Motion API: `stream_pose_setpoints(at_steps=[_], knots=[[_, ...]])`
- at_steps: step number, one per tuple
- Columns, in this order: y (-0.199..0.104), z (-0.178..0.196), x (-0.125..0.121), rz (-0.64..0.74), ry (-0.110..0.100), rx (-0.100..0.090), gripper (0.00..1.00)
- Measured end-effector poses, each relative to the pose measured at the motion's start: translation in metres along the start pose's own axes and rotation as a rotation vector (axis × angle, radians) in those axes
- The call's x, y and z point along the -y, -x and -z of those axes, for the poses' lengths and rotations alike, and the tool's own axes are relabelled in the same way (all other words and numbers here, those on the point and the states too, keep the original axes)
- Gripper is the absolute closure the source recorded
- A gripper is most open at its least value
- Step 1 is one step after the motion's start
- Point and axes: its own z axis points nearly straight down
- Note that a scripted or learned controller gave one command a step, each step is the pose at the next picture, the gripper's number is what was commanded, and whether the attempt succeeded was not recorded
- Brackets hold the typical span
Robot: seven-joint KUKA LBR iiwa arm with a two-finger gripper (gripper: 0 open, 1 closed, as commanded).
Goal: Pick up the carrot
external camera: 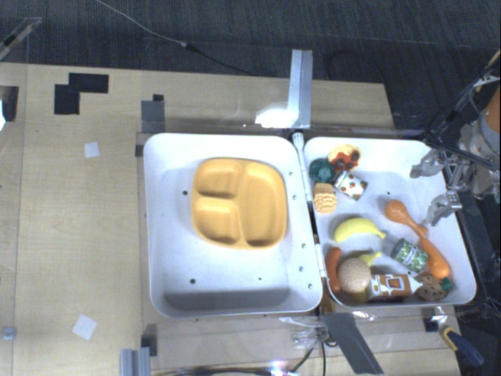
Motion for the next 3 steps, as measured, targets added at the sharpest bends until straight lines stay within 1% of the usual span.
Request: stream_pose_setpoints(at_steps=[1, 2, 3], knots=[[0.002, -0.134, 0.012, -0.141, 0.003, -0.008, 0.00], [-0.051, -0.144, 0.014, -0.323, -0.001, 0.014, 0.00], [-0.048, -0.132, 0.013, -0.317, -0.002, 0.018, 1.00]])
